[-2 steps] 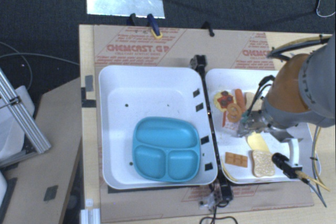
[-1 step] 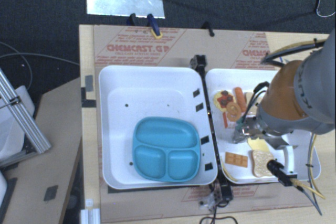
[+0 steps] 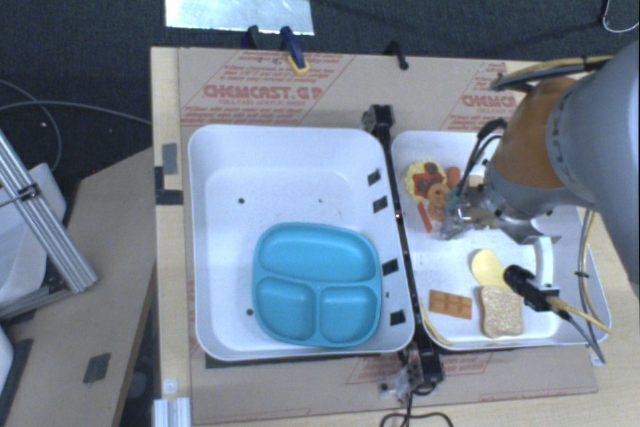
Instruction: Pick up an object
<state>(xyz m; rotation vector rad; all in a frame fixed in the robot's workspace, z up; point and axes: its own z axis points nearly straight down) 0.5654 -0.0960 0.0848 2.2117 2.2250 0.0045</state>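
Low over the right bin [image 3: 570, 340] hangs the gripper [image 3: 455, 215], at the end of the grey arm [image 3: 590, 130] that comes in across that bin's right rim. Its tip sits close to the bin's left wall, in the back half, just beside a cluster of small toy food pieces. Whether it has closed on anything cannot be told from this view; its metal tip blurs into the white floor, and no object can be seen caught in it.

That toy food cluster [image 3: 428, 183], yellow with red and dark bits on it, lies toward the back left corner of the right bin, with a thin orange-red piece [image 3: 424, 214] just in front of it, next to the gripper tip. Nearer the front rim lie three more pieces: a pale yellow rounded piece [image 3: 486, 265] about mid-bin, a brown waffle-like square [image 3: 449, 304] toward the front left corner, and a slice of toast [image 3: 501, 311] just beside it on the right. A black fitting with yellow cable [image 3: 545, 300] hangs off the arm over the front right part of the bin.

Next door, the left bin [image 3: 230, 170] carries a blue divided plate [image 3: 318, 283], three compartments, sitting toward its front right corner. Both bins rest on a brown printed board [image 3: 265, 85] on the bench.
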